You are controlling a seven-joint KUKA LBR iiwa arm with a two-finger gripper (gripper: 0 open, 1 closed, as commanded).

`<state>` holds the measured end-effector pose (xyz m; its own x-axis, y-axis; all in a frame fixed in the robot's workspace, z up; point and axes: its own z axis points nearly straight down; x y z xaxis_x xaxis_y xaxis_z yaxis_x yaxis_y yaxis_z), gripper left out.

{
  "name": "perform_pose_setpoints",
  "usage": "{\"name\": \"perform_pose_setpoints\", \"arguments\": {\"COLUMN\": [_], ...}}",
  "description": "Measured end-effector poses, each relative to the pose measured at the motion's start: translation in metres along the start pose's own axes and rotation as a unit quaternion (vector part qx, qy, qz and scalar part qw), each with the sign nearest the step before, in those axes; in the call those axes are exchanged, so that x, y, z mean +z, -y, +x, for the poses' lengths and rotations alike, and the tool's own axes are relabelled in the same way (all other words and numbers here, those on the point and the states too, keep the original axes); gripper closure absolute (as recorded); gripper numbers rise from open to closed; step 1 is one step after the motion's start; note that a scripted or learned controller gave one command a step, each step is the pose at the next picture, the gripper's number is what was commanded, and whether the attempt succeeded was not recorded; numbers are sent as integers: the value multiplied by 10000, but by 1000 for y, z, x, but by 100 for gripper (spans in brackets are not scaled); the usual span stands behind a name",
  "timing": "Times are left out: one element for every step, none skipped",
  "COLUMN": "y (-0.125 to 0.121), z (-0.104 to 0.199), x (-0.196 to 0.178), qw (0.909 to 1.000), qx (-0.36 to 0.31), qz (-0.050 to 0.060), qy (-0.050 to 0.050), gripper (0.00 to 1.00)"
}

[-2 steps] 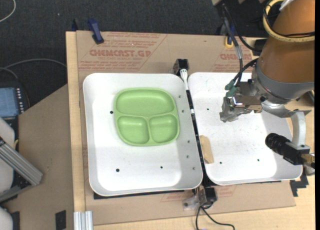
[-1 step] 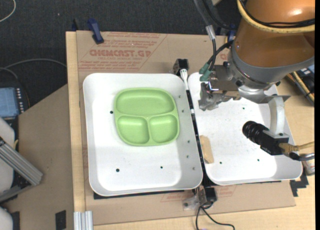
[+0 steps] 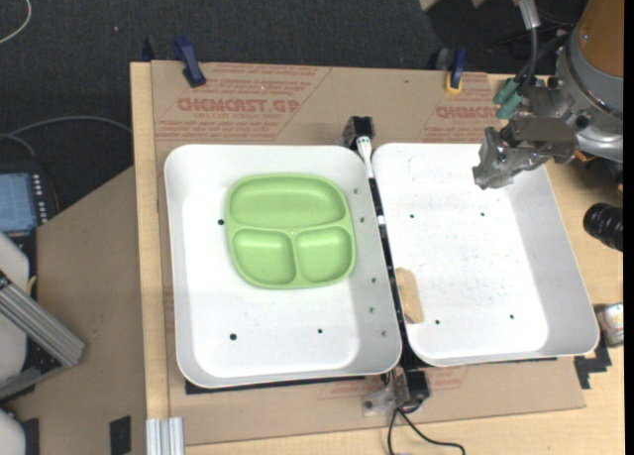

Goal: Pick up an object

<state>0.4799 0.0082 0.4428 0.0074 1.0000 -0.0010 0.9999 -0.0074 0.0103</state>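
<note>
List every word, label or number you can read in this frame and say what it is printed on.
"CHEMCAST. G.P": red print on the brown board under the bins, behind the left bin.
The same red print behind the right bin, partly covered, not fully readable.
The smaller red lines above are too blurred to read.

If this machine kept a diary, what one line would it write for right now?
stage: approach | hand: above right bin, far corner, holding nothing seen | green divided plate: lying in left bin, untouched

This looks like a robot lab. A robot arm [image 3: 594,37] reaches over two white bins [image 3: 188,245] on a cardboard sheet [image 3: 248,96] held by clamps [image 3: 188,61]. Loose wires [image 3: 426,438] lie around on dark carpet [image 3: 79,7].
</note>
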Motion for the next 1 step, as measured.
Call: {"name": "perform_pose_setpoints", "arguments": {"y": [1], "z": [98], "x": [-19], "qw": [10000], "qx": [-92], "qz": [27], "qy": [-20], "gripper": [100]}}
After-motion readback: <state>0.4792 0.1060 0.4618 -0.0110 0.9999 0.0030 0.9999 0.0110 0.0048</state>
